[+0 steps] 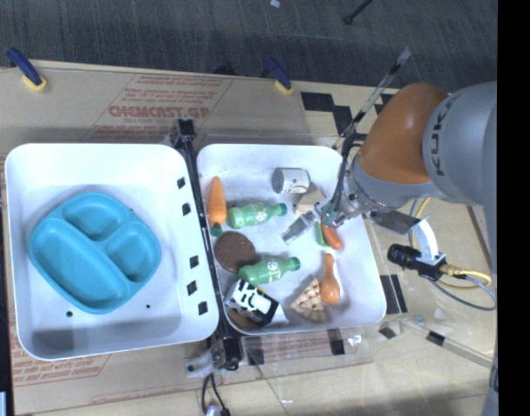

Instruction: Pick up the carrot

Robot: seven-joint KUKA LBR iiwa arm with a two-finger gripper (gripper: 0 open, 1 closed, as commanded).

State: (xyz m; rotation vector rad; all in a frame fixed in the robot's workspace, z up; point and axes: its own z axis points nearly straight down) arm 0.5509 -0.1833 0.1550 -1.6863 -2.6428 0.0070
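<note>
Right bin: holds the mixed lot of toy foods. The carrot lies flat along the bin's left wall, orange body toward the far side, green top toward the near side. It rests loose, touching nothing that grips it. A green bottle lies crosswise just beside its lower end, which would crowd an approach from that flank; the wall crowds the other.

Gripper: down low at the right side of the same bin, well apart from the carrot, with a can between and beyond. It sits just beside a small red-orange piece with a green end. Whether it touches that piece cannot be told.

Jaws: their opening cannot be told from this angle, as the wrist and arm cover them from above. No object is visibly held.

Left bin: carries only a blue divided plate, clear of the work.

Judgement: task not yet achieved. The gripper appears set on the wrong side; it would need to cross the bin and come down along the carrot's length
</note>
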